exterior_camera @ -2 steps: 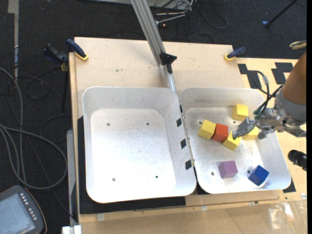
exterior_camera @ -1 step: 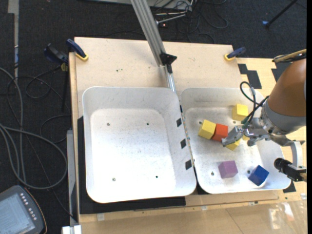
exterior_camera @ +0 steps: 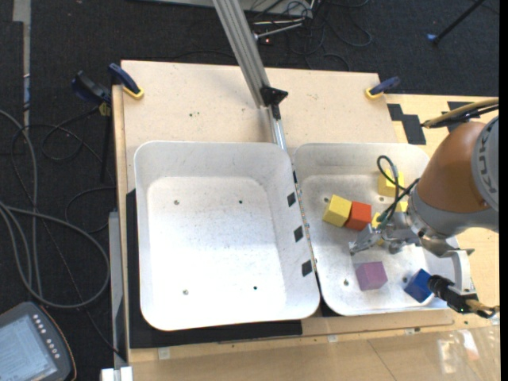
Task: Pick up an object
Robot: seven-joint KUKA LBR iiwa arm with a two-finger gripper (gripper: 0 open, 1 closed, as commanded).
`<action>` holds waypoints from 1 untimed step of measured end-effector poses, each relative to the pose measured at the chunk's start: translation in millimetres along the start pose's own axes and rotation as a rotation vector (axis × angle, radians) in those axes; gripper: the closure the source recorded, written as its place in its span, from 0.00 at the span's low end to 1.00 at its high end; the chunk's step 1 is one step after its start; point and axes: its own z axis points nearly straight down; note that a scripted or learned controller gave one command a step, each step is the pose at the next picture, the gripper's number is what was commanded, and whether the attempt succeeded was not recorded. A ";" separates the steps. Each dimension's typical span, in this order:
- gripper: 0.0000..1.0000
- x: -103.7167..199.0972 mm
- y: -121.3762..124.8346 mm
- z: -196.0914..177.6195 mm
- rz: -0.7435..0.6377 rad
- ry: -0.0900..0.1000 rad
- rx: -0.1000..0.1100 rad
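End effector [exterior_camera: 367, 240], its grip state impossible to tell, hovers in the right bin [exterior_camera: 333, 302] between the orange block [exterior_camera: 359, 214] and the purple block [exterior_camera: 371, 275].

even, bright overhead light here; the white bins [exterior_camera: 214, 236] glare a little, shadows stay soft, the dark floor [exterior_camera: 55, 38] swallows detail, focus slightly soft.

Dark carpeted floor [exterior_camera: 55, 46], loose black cables [exterior_camera: 48, 221], pale wooden bench [exterior_camera: 206, 94], slanted metal pole [exterior_camera: 238, 34]
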 end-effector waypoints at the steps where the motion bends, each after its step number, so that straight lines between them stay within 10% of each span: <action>1: 1.00 -0.8 2.1 -13.7 0.000 -0.002 -0.008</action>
